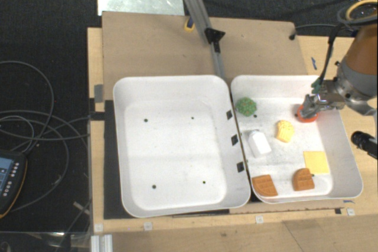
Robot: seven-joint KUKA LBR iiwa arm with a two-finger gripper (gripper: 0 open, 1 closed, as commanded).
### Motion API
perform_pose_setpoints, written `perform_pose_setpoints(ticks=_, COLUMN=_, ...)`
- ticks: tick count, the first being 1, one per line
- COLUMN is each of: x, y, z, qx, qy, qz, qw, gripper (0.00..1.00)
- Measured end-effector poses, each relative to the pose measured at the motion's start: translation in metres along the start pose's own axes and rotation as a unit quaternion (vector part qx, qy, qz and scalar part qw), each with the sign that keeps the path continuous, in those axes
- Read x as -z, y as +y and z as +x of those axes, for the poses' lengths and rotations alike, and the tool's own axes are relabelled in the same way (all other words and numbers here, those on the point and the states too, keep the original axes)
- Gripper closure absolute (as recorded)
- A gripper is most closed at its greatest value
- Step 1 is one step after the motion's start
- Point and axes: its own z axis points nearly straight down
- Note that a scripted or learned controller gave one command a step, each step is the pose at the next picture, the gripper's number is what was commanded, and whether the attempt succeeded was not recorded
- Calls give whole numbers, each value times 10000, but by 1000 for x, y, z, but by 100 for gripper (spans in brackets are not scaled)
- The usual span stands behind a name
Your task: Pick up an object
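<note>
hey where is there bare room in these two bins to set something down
The left bin offers a wide bare floor, wall to wall. In the right bin, small gaps lie between the green ball, white block and yellow piece; its far right corner is crowded by the gripper over a red object.

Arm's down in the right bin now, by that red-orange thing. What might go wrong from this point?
1. The end effector sits on the red-orange object near the right bin's far wall; a grip there may be partial and slip on lifting.
2. Its grip isn't visible from this view, so it might come up holding nothing.
3. The yellow rounded piece lies close by; a sideways move could nudge it.
</note>
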Motion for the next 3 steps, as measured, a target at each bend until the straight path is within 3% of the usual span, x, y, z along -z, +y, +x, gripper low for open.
perform_pose_setpoints(ticks=3, x=-5, y=73, z=176, qx=-2, qy=5, qz=0, qw=10000, gripper=100)
